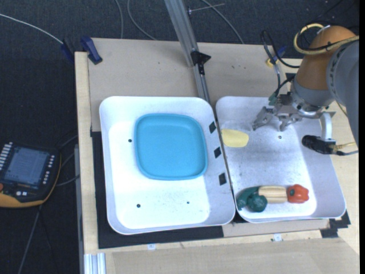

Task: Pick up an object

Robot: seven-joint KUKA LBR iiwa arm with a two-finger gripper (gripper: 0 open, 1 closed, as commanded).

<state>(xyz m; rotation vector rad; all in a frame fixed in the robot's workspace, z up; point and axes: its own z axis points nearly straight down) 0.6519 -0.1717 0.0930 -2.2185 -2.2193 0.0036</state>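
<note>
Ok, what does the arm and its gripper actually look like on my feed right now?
The arm is grey with a rounded orange band above the wrist. Below it sits a metallic gripper with thin splayed silver fingers. Black cables loop around the wrist, along with a yellowish one near the orange band, and a black cylindrical fitting juts out on a white bracket beside the gripper.

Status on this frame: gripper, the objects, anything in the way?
Gripper over the right bin, far end, nothing between its fingers. Yellow piece close to its left; green, tan and red toys at the near wall. Nothing in the way.
</note>
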